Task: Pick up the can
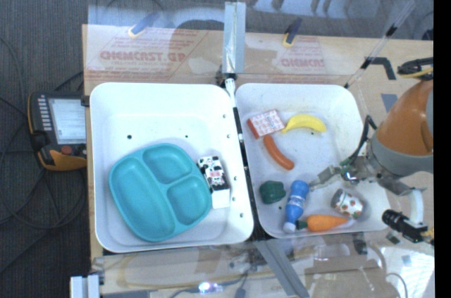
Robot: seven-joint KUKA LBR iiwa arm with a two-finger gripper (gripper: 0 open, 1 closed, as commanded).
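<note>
The can (349,204) is small, with a white patterned side, and lies near the front right corner of the right bin (352,103). My gripper (340,173) hangs just above and behind the can, low over the right bin, below the grey wrist and orange band (417,122) that come in from the right. Nothing shows between the gripper and the can that tells whether they touch.
The right bin also holds an orange carrot (325,222) touching the can's left side, a blue bottle (295,202), a green object (271,191), a red sausage (279,152), a banana (304,123) and a red-white packet (266,123). The left bin holds a teal divided plate (161,191) and a black-and-white box (212,172).
</note>
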